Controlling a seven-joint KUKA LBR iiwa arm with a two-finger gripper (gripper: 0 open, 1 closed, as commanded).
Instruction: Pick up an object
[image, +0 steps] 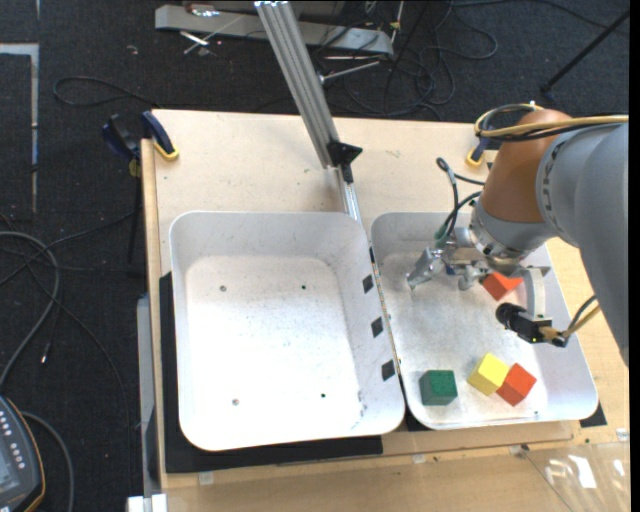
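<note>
two white bins (200, 250), four blocks (438, 387)

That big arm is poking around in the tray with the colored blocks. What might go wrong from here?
1. The hand hangs by an orange-red block partly hidden under the wrist; it might nudge it aside rather than lift it.
2. The yellow block and red block touch, so reaching for one could drag the other.
3. The green block sits near the right bin's front rim, leaving little room.
</note>
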